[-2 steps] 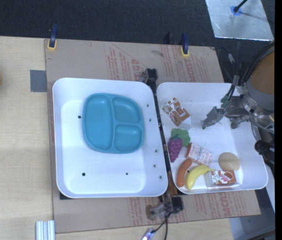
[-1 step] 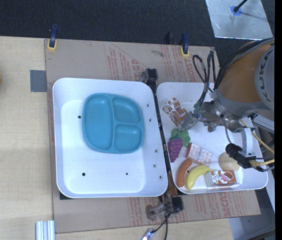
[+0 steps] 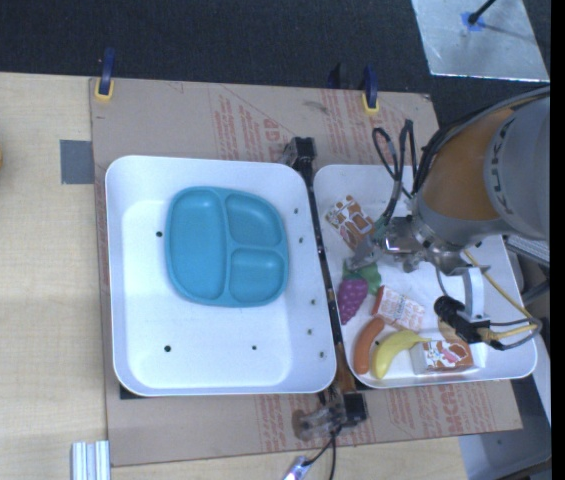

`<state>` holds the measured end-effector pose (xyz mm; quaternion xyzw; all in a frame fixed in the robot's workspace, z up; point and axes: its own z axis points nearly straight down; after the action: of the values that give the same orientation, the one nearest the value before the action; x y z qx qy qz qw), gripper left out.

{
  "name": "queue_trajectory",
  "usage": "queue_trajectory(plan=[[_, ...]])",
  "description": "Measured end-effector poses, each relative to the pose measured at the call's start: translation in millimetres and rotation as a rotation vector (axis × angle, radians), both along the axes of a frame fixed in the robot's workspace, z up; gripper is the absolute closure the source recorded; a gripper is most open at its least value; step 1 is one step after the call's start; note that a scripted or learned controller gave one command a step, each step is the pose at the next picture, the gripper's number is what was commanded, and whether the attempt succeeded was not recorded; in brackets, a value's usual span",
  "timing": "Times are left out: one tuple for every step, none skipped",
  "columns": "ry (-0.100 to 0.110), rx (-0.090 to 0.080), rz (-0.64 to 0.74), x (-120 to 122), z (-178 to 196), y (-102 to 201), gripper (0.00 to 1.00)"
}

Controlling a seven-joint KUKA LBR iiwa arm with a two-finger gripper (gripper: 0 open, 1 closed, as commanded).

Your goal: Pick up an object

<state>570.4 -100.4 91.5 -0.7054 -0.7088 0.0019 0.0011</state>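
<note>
Camera view: arm (image 3: pixel 482 183) bends over the right bin (image 3: pixel 522 363), its pincer (image 3: pixel 367 258) low among purple grapes (image 3: pixel 352 294), packets and a banana (image 3: pixel 394 351). Pincer width cannot be told; a good pick likely isolates one item, away from neighbours.

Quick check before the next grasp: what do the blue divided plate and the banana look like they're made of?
The blue divided plate looks like moulded plastic with a smooth matte finish: uniform colour, rounded compartment ridges. The banana seems a plastic toy: even, saturated yellow, slightly glossy. Neither is certain from this view.
</note>
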Motion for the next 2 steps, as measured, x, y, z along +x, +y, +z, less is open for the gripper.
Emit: queue_trajectory(plan=[[0.001,0.001,-0.001,-22,0,7,0.0],[0.003,-0.001,0.002,-22,10,6,1.0]])
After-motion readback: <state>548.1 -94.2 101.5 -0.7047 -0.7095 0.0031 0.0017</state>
